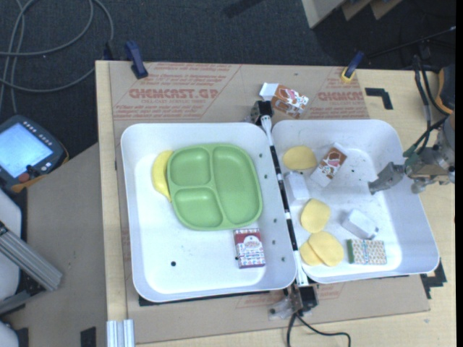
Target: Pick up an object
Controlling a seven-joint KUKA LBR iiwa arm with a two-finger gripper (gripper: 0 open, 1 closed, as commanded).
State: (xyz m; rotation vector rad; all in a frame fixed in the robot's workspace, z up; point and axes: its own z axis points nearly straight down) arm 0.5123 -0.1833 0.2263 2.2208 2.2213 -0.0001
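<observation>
Beside the right bin [405, 194], pincer [381, 181] grip state cannot be told.

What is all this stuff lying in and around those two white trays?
Left bin: one, white, left half of the bench.
Right bin: one, white, beside it.
Divided plate: one, green, left bin, upper middle.
Yellow piece: one, partly under the plate's left edge.
Small red box: one, left bin, lower right.
Yellow rounds: about four, right bin, along its left side.
Red-and-white packet: one, right bin, upper middle.
White block: one, right bin, centre.
Patterned card: one, green-edged, right bin, lower part.
Wrapped packet: one, red and white, on the bench above the bins.
Blue clamps: two, top edge of the bench.
End effector: one, grey, above the right bin's right side.
</observation>
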